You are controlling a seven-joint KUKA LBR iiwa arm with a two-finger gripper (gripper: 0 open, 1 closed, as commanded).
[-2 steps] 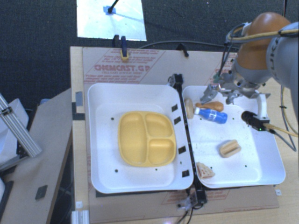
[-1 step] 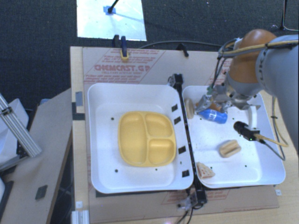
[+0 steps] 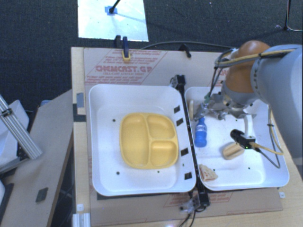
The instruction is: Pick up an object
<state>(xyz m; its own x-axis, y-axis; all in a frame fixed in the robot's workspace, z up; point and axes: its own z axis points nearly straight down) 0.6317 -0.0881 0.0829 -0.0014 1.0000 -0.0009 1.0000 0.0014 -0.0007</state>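
The gripper (image 3: 206, 109) hangs near the blue bottle (image 3: 200, 132), which lies by the left wall of the right bin (image 3: 265, 174) — whether it is spread or closed cannot be told — so a descent might clip that wall or roll the bottle aside.

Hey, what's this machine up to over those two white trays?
A grey robot arm reaches in from the right, and its tool hangs over the right bin, just past the top of a small blue bottle. It is meant to pick something up, but nothing looks grasped yet. A pale wedge-shaped piece lies near that bin's front corner. The left bin holds a yellow divided plate.
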